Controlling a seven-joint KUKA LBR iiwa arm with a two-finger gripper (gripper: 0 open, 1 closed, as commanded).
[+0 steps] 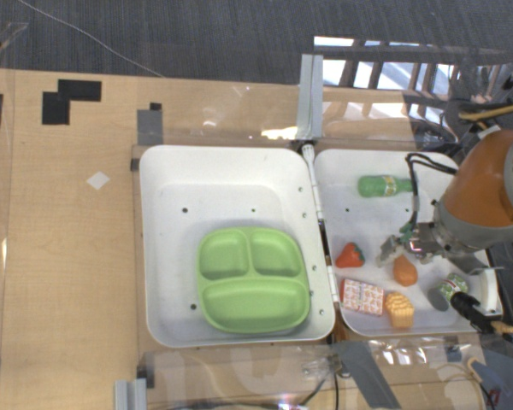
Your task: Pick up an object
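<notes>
Camera view: pincer [403, 248] is hovering in right bin [342, 173], fingers apart, nothing btwn them, just above orange toy [405, 270]. Judging next: centre over it, drop straight, avoid strawberry [350, 255] and can [451, 289] nearby.

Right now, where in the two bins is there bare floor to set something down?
Left bin: a bare band behind the green divided plate and a strip along its left wall. Right bin: a small patch between the green bottle and the strawberry. Its front is crowded around the gripper.
</notes>
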